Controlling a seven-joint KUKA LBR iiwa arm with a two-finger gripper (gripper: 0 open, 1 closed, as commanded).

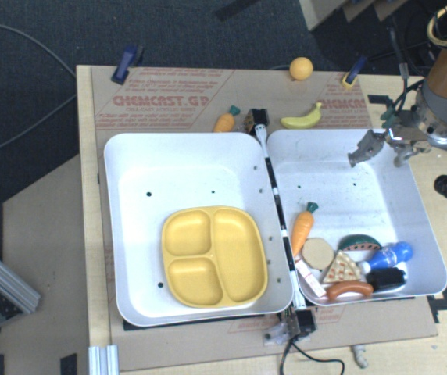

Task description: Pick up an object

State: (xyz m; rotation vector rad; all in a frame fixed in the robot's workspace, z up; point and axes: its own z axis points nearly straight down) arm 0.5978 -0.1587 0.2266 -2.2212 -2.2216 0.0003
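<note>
Approach step — nothing picked up yet.
Tool (pixel 381 148) hangs over the far right corner of the right bin (pixel 329 156), its two fingers spread apart with nothing between them — the toys lie well apart from it, heaped in the near corner: a carrot (pixel 302 230) by the divider, a blue bottle (pixel 387 255), a sausage (pixel 349 291). Next, I judge, it must travel toward that heap, pick one piece and descend around it.
</note>
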